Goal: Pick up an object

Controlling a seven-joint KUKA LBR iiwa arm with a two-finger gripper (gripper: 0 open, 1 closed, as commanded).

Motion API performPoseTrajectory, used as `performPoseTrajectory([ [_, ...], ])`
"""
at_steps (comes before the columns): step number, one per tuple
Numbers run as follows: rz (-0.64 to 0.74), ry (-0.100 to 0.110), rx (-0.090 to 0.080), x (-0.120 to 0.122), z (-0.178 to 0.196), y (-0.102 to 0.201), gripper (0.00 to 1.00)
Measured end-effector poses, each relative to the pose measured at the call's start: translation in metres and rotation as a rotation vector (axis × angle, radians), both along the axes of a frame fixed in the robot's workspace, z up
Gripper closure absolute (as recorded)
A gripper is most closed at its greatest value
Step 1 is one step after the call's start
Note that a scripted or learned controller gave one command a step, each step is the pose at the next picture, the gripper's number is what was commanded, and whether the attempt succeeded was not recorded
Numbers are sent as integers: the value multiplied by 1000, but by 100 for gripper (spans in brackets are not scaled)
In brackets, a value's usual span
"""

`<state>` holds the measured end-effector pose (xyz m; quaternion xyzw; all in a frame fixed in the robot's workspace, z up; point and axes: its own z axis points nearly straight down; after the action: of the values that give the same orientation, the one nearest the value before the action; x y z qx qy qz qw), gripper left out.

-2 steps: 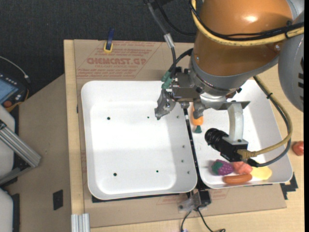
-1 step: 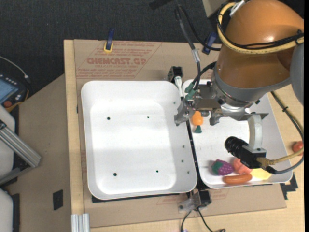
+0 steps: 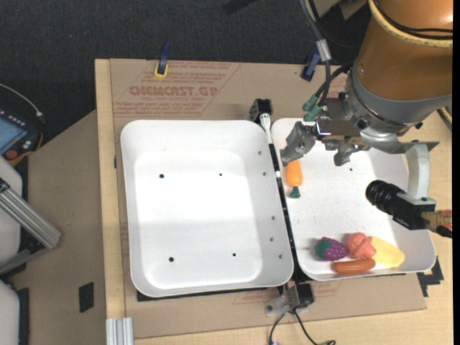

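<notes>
A: Step in hand? Reads as approach. Tool [image 3: 321, 148] hangs over the right bin [image 3: 417, 261], fingers spread, nothing between them.

B: Target? Toy carrot [image 3: 293, 173] lies just below the left finger, by the bin's left wall.

A: Next: shift left, centre, descend, close.

B: Surroundings: cardboard-covered desk [image 3: 183, 85], left bin [image 3: 201, 207] beside, dark carpet [image 3: 72, 20] beyond.
</notes>
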<state>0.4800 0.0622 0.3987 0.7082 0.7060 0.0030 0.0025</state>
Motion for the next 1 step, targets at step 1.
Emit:
performPoseTrajectory([
  [1,8,-9,4,0,117,39,0],
])
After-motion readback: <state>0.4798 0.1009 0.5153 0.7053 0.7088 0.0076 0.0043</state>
